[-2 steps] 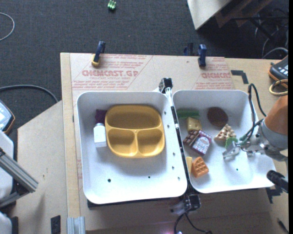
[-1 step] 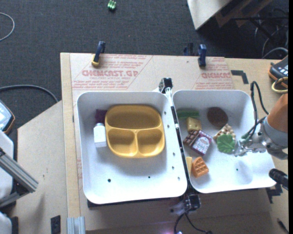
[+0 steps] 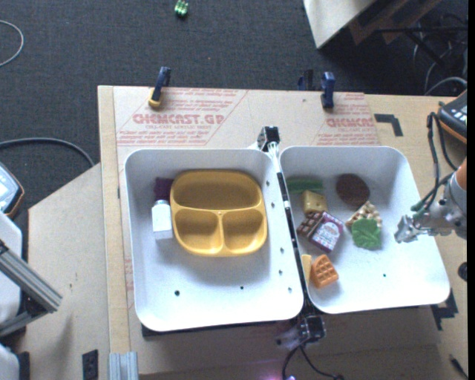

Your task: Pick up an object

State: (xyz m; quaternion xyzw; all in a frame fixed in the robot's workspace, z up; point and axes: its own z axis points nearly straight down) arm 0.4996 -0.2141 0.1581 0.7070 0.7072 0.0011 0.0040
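Nearest me, the waffle piece lies low in the right bin. My claw hovers just beside the green toy; I cannot tell its state. Crowded toys could make me snag two.

The grey robot arm runs off the right edge, leaving the metal gripper too blurred to read its jaws. A dark purple object sits half tucked behind the yellow divided plastic tray, and the small green thing on the dark floor is too tiny to identify.
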